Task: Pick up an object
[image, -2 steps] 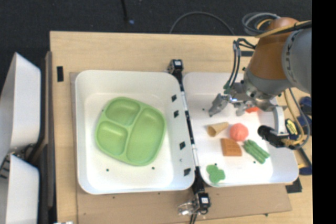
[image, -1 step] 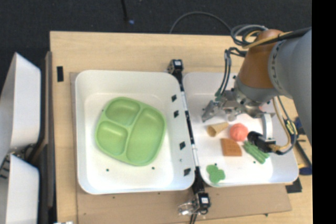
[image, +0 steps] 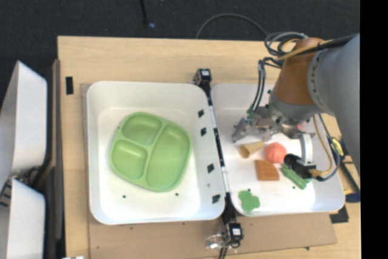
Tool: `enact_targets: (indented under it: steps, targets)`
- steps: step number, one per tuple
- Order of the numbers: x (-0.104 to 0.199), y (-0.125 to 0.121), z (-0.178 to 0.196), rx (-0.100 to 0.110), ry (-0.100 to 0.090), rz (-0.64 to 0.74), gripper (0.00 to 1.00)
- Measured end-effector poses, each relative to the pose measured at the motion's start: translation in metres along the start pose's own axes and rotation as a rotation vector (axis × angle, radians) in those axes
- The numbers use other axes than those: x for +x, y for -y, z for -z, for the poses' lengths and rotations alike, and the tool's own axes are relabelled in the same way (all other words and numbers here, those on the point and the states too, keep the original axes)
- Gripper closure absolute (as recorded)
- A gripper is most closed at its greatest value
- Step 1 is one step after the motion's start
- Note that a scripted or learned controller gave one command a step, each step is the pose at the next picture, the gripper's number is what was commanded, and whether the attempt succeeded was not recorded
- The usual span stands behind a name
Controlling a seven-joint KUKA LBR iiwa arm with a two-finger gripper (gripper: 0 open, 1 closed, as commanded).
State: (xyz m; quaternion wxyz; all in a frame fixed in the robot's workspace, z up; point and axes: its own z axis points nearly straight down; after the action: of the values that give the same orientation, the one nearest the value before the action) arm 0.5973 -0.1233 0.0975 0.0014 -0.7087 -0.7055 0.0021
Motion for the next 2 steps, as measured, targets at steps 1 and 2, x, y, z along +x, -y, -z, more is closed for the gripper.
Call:
enact_targets:
  steps: [1,2]
  targets:
    - [0.000,-0.001,0.010,-0.001,-0.002,-0.003,1.00]
    - [-0.009,-0.004,0.054,-0.006,0.000,0.001,1.00]
